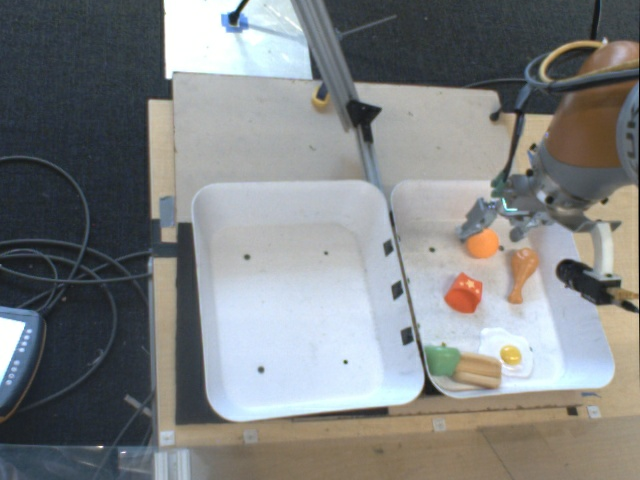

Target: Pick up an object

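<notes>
My gripper hangs over the back of the right bin, its fingers spread open. A small orange fruit lies on the bin floor just below the left finger, touching or nearly touching it, and is not clamped between the fingers. To the right of the fruit lies an orange-brown drumstick. A red pepper-like piece sits in the middle of the bin. At the front lie a fried egg, a green vegetable and a tan bread roll.
The left bin stands beside the right one, the two sharing a raised rim with black clips. A slanted metal pole crosses the back of the bench. A black fitting sticks out over the right bin's right side.
</notes>
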Controlling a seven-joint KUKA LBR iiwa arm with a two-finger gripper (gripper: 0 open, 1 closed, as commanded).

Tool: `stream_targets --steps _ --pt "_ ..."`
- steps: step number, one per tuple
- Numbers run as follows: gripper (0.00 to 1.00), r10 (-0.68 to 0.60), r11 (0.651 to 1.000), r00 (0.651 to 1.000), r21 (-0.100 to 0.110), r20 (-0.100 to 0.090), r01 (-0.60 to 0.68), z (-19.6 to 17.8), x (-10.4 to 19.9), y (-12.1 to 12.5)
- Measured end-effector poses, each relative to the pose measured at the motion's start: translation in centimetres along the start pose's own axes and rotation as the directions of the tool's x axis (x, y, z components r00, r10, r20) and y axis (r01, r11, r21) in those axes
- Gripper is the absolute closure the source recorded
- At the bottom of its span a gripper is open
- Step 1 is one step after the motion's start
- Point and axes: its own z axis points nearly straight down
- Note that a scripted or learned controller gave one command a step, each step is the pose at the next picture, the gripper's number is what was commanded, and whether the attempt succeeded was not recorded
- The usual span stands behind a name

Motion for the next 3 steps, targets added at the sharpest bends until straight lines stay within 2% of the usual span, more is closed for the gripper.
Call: stream_targets --steps 1,2,3 --pt "0.00 0.001 1.000 1.000 -0.005 0.001 -0.001 -0.2 0.0 0.1" --pt "0.00 0.004 1.000 1.000 0.000 0.001 -0.004 4.4 -0.7 0.6" --pt "0.00 0.001 1.000 1.000 0.001 0.000 -0.001 10.0 0.1 1.1"
